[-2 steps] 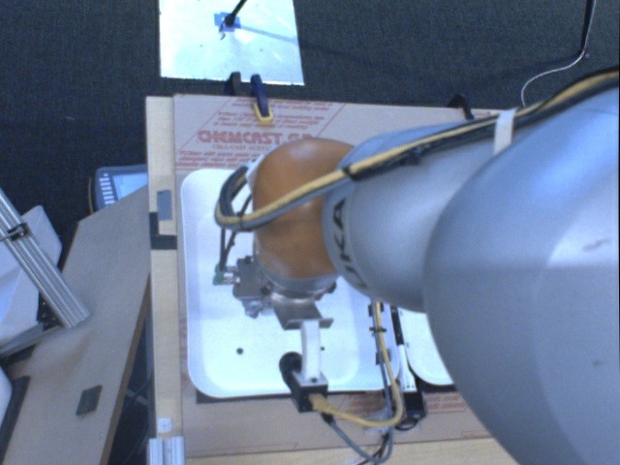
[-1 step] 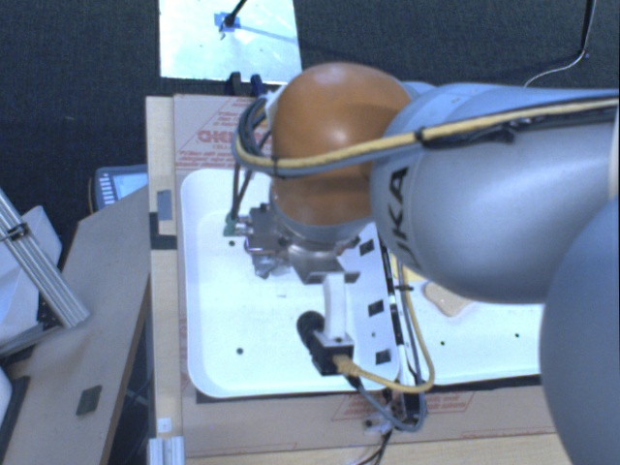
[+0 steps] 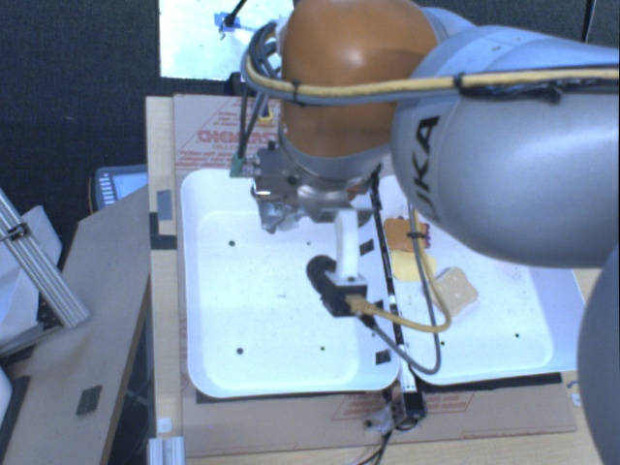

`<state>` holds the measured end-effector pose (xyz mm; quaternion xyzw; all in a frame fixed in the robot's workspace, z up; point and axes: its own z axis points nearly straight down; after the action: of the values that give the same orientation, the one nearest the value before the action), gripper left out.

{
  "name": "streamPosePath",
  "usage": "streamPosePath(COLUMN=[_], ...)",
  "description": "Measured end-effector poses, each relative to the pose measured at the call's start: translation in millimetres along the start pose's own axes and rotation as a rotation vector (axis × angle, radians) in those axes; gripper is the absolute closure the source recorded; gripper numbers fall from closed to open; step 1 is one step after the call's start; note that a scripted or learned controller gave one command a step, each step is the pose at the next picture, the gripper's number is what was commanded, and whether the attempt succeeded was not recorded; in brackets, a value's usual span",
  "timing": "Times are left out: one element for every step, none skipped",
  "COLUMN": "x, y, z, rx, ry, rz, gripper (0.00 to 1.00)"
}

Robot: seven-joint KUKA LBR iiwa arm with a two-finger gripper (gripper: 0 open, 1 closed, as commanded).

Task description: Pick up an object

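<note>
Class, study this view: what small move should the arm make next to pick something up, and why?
Probably shift the claw sideways toward the right bin. It hangs over the left bin, while the things I can see, a tan piece and an orange thing, lie in the right one.

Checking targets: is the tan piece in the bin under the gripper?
No: the tan piece lies in the view's right bin, the gripper over the left bin.
</note>
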<state>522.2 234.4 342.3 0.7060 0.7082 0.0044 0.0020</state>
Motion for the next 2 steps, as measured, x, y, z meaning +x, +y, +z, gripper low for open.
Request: streamPosePath(x=[0.2, 0.6], y=[13.5, 12.8], z=[-203.1, -192.8], rx=[-0.01, 0.007], ry=[0.005, -0.002], rz=[-0.002, -0.002], gripper=[1.0, 0.0])
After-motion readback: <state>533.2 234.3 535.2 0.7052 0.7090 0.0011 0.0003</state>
